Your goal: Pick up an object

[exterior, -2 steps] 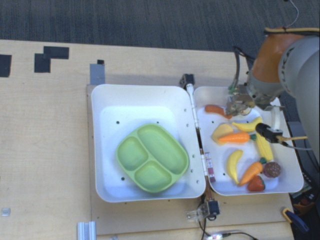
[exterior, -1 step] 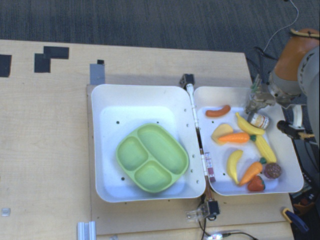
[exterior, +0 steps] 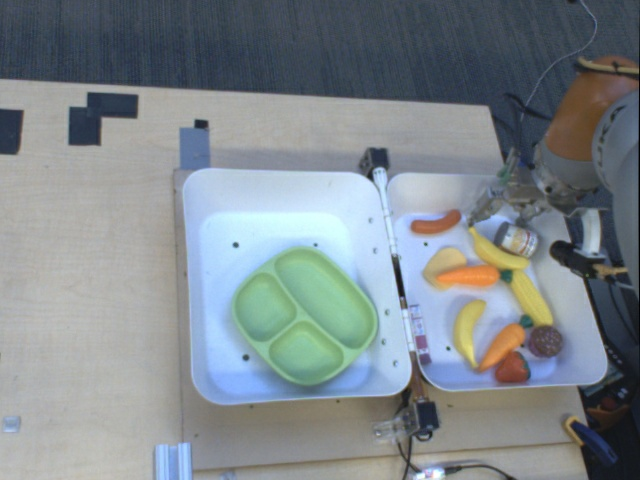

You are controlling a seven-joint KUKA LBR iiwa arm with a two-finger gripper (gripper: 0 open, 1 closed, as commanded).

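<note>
A: What is on the table?

B: Two white bins sit side by side. The left bin holds a green divided plate with three compartments. The right bin holds toy food.

A: Take the right bin as the landmark. What lies where in it?

B: A red sausage lies near its far left corner. Below that, a yellow wedge touches an orange carrot that lies crosswise near the middle. A banana slants down from the far side toward the middle, and a small jar with a dark lid lies on its side against the banana's far end. A corn cob lies toward the right wall. Nearer the front are a second banana, a second carrot, a strawberry and a brown round piece.

A: And the arm?

B: It comes in over the bin's far right corner. The end effector hangs just above the jar. I cannot tell how wide it stands, and nothing is visibly held.
</note>
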